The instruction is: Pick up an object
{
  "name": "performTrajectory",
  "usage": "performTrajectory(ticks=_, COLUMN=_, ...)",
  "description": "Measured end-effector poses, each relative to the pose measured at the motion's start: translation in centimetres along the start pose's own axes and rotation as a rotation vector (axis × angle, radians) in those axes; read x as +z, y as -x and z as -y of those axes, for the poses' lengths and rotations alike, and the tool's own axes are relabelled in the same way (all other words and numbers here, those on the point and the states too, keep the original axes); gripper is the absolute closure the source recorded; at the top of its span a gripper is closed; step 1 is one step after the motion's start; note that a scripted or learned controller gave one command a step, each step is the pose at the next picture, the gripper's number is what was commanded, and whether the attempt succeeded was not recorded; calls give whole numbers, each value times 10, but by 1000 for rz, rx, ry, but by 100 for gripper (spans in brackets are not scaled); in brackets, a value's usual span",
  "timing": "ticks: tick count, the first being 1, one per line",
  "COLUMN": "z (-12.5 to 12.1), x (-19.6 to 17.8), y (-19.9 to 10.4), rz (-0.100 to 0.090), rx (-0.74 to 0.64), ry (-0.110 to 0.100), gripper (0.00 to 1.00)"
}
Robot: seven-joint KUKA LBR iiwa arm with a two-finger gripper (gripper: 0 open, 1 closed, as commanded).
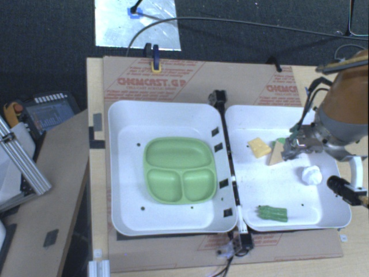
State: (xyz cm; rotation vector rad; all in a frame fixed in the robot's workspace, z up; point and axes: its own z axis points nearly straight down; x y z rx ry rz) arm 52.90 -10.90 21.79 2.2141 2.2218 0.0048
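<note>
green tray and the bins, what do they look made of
Green tray: likely molded plastic, matte, judging by its even color and soft rounded dividers between three compartments. Left bin and right bin: probably thin formed plastic, smooth with a slight sheen, with rounded corners and a curled rim.

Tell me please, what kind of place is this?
Probably a robotics lab test bench: a robot arm reaches over two white bins, cables cross the dark floor, and a control pendant lies at one side.
</note>
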Motion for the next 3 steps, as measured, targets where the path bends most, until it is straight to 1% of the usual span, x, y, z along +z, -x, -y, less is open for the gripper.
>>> performTrajectory(ticks=1, z=-11, x=-6, y=-56, rz=-3, rx=-7, ry=-3, gripper=100)
performTrajectory(ticks=2, z=-17, x=-16, y=-111, rz=-3, rx=-7, ry=-4, gripper=100)
performTrajectory(ticks=3, z=-6, x=-12, y=-167, rz=-4, rx=-7, ry=-6, gripper=100)
